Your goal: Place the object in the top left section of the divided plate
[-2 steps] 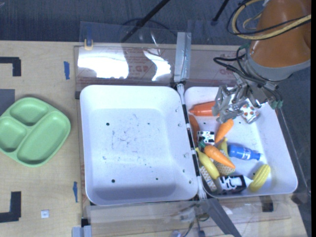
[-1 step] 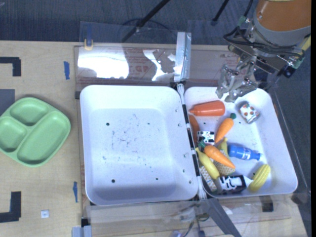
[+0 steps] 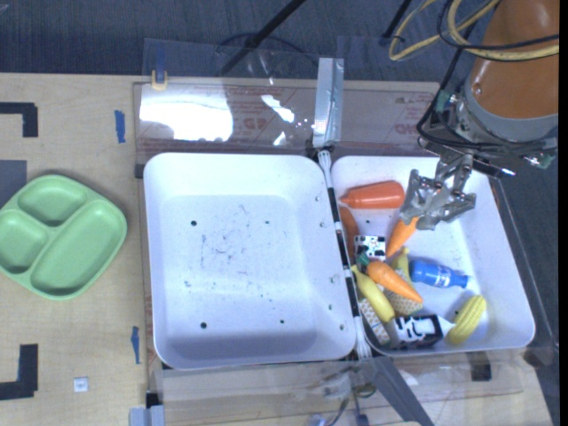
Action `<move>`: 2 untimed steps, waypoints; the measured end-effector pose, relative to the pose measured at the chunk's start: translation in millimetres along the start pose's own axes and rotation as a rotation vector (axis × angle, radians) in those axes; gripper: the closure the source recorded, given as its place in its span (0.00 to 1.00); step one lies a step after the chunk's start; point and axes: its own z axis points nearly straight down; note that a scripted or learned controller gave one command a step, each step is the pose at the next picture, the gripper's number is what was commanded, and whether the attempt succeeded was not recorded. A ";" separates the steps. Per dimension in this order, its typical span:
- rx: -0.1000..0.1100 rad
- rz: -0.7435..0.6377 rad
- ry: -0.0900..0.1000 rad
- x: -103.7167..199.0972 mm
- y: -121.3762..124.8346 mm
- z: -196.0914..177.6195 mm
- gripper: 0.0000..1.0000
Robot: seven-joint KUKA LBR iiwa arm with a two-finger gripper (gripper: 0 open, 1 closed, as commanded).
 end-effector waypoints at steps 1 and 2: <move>-0.002 -0.353 0.000 -15.2 -5.0 58.5 1.00; 0.002 -0.625 -0.003 -55.5 -75.8 20.3 1.00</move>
